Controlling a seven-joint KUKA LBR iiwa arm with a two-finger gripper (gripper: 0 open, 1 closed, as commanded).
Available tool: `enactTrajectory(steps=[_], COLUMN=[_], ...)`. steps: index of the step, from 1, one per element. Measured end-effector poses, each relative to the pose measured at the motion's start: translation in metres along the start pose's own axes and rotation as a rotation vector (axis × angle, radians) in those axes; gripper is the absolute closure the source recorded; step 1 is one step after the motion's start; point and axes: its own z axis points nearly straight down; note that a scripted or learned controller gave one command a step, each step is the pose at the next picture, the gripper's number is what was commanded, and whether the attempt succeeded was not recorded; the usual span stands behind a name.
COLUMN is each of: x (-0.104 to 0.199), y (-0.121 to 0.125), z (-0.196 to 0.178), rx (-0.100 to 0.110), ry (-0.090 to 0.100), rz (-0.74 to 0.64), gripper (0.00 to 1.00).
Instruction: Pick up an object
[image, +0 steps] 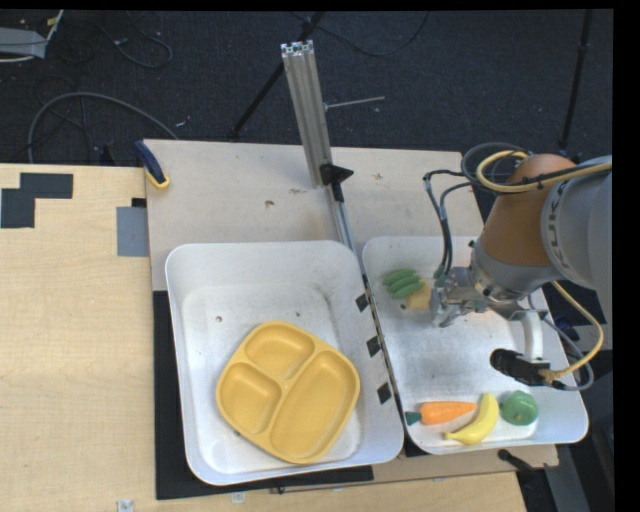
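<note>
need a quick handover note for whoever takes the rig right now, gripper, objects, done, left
Gripper: low in the right bin, beside the green ridged toy; nothing visibly between its fingers, open or shut unclear.
Objects: green ridged toy at the right bin's far left; carrot, banana and green round toy along its near edge. Yellow divided plate in the left bin.
Done: no pick visible.
Left: grasp one object, likely the green ridged toy, and lift.

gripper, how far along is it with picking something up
Done: the pincer is down in the right bin, beside the green toy. In hand: nothing visibly lifted. Left: the grab and lift. The carrot, banana and green ball lie along the bin's near edge, the yellow tray in the left bin.
</note>
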Motion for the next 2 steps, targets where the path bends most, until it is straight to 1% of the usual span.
enactTrajectory(steps=[1,2], x=[0.002,0.002], y=[0.001,-0.009], z=[-0.063,-0.119], rx=[-0.008,-0.008], ry=[-0.001,-0.002], rz=[-0.007,-0.006], gripper=[1.00,1.00])
